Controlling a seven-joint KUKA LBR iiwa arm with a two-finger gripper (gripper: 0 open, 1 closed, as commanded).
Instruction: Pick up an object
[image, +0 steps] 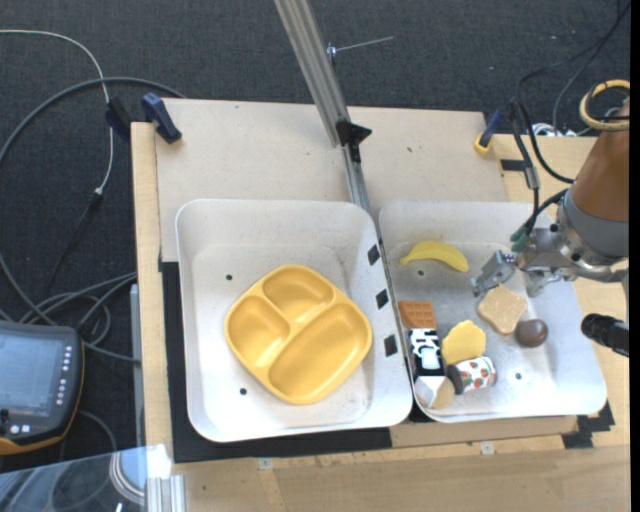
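camera view: left bin (200, 240) holds yellow tray (298, 333).

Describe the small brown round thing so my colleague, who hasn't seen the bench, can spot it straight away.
Look in the right-hand white bin, the one crowded with small items. Near its right side lies a pale tan bread-like slice, and the brown ball sits touching that slice's lower right edge. It is the bin's only dark, round, glossy piece.
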